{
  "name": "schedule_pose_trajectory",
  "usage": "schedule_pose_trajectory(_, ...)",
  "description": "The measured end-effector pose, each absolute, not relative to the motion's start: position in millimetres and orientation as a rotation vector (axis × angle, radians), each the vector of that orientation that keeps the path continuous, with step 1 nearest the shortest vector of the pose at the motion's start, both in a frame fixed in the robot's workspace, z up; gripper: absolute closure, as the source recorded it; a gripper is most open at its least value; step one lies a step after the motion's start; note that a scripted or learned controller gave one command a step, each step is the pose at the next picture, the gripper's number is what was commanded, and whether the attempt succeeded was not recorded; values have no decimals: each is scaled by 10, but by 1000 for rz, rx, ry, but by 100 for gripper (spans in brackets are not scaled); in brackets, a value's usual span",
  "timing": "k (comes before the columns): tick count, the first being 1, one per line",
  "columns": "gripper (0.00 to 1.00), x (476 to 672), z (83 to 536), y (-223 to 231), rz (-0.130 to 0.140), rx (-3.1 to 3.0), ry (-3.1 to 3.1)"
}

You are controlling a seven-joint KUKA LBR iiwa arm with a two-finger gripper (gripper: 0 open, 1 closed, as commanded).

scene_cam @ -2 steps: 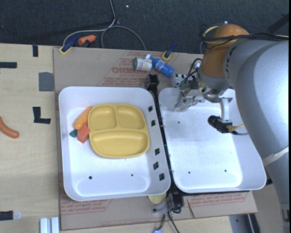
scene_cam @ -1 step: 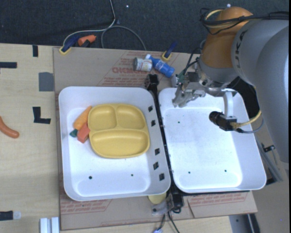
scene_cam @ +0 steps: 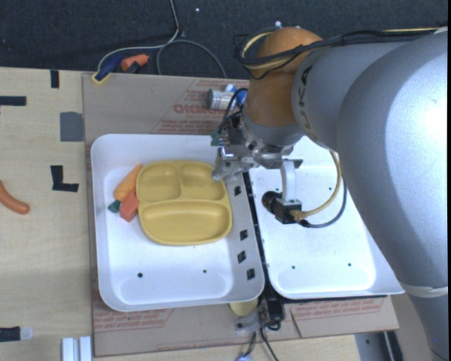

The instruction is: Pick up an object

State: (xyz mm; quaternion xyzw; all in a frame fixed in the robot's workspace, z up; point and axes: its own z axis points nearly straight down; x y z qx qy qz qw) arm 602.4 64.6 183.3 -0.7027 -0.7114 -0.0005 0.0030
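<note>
One orange-red toy sausage (scene_cam: 10,196) lies alone on the wooden bench (scene_cam: 30,277), near its left edge and well apart from the bins. Two shallow white bins sit side by side on a sheet of brown cardboard (scene_cam: 173,107). The left bin (scene_cam: 105,232) holds two things. One toy carrot (scene_cam: 126,191), orange with a green tip at its near end, lies at a slant close to the bin's left wall and touches the left edge of the plate. One yellow plate (scene_cam: 184,201) lies flat in the far half of that bin. It is rounded and glossy, parted into three wells: two small ones along the far side and one wide one along the near side. Its right edge comes close to the bin's right wall. One gripper (scene_cam: 225,168) hangs at the plate's far right corner, over the rims where the two bins meet. Whether it is open or closed cannot be told from this angle, and nothing is seen in its grasp. A black cable (scene_cam: 316,215) loops from the wrist over the right bin (scene_cam: 323,277), ending in a dark plug (scene_cam: 279,206) above the bin's far left part. The single grey arm (scene_cam: 383,126), with its orange band (scene_cam: 274,77), covers the right bin's far right corner.
</note>
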Motion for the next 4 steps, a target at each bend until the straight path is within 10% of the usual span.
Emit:
schedule_pose_trajectory(2,100,6506,1841,-979,5,-2232,-2215)
schedule_pose_trajectory(4,100,5961,1835,881,0,-2205,-2229)
